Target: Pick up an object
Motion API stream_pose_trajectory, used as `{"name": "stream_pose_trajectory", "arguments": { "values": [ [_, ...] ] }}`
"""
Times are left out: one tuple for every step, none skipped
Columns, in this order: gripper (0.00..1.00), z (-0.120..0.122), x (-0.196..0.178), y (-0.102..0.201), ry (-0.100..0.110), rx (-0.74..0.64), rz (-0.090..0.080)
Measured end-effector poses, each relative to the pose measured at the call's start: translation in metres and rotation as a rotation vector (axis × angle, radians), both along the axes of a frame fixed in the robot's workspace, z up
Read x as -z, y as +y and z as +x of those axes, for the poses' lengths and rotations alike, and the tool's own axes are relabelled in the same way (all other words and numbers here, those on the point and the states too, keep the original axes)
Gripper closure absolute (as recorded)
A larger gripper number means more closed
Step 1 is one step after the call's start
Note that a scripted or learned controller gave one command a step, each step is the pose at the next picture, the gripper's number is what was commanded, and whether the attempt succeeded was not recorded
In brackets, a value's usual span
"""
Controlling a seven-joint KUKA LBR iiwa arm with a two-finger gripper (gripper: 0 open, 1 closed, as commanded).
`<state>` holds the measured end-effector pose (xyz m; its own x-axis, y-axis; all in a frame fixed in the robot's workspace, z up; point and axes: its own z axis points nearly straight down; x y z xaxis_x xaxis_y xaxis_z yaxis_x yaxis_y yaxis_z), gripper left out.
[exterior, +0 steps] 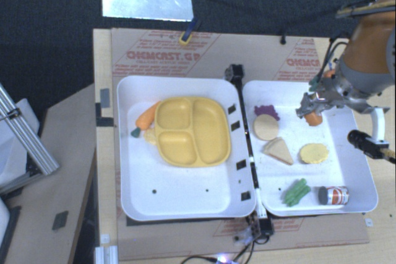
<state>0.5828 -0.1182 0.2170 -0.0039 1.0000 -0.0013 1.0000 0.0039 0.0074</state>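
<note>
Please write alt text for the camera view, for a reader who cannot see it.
The gripper is low over an orange object in the right bin, among other toy foods and a small can. The left bin holds a yellow divided plate and a toy carrot.

A single fixed camera hangs above the tabletop and looks down at a slant. It stands far enough back to take in both white bins, left and right, with the arm entering from the right.
</note>
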Motion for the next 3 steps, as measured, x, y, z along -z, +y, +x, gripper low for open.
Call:
{"name": "stream_pose_trajectory", "arguments": {
  "values": [
    [1.0, 0.001, -0.008, 0.0, 0.004, 0.0, 0.001],
    [1.0, -0.022, -0.015, 0.055, 0.008, -0.005, 0.003],
    [1.0, -0.048, -0.001, 0.104, 0.009, -0.005, 0.003]
  ]
}}
